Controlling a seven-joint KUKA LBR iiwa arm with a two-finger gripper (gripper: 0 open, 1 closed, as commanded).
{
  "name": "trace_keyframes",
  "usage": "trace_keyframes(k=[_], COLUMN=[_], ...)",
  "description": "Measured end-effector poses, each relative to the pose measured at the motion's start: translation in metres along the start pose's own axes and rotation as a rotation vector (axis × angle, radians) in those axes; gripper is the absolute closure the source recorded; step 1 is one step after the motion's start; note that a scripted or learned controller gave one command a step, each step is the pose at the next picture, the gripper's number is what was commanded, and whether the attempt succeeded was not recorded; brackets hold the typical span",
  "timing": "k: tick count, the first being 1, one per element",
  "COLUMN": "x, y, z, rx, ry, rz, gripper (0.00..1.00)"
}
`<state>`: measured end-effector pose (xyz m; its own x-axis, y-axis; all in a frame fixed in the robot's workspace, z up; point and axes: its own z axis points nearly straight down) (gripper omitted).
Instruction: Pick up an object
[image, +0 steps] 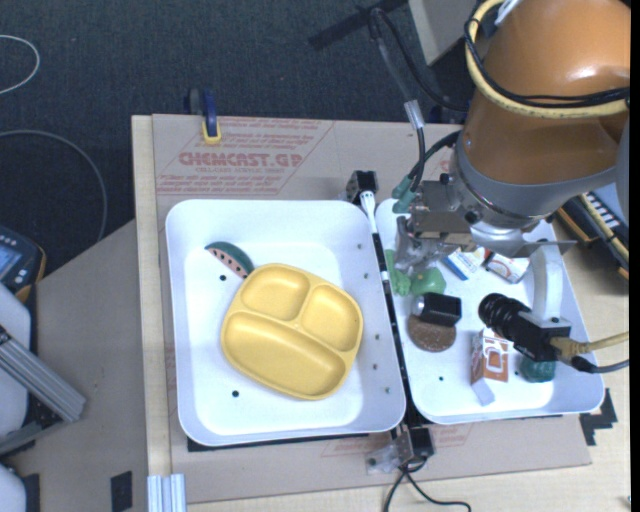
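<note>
My gripper (412, 262) hangs low over the upper left corner of the right bin (445, 395). Directly under it lies a green object (404, 281), partly covered by the gripper. Just below that, a small black block (438, 305) rests on the top edge of a brown disc (432, 337). Further right in the same bin, a small orange and white carton (490, 360) stands beside a teal object (540, 371). A white curved piece (546, 285) lies along the right side, and a red and white packet (497, 266) sits half under the wrist.
The left bin (190, 300) holds a yellow divided plate (291, 328) and a watermelon-slice toy (230, 259). A raised rim (385, 300) runs between the two bins. The large orange and grey arm hides the right bin's upper right part.
</note>
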<state>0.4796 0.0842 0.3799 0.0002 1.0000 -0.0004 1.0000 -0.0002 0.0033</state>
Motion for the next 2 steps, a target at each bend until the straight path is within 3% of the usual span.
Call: trace_keyframes(k=[2], x=[0.001], y=[0.001], z=[-0.020], rx=[-0.005], ry=[0.000], rz=[-0.003], gripper=[1.00])
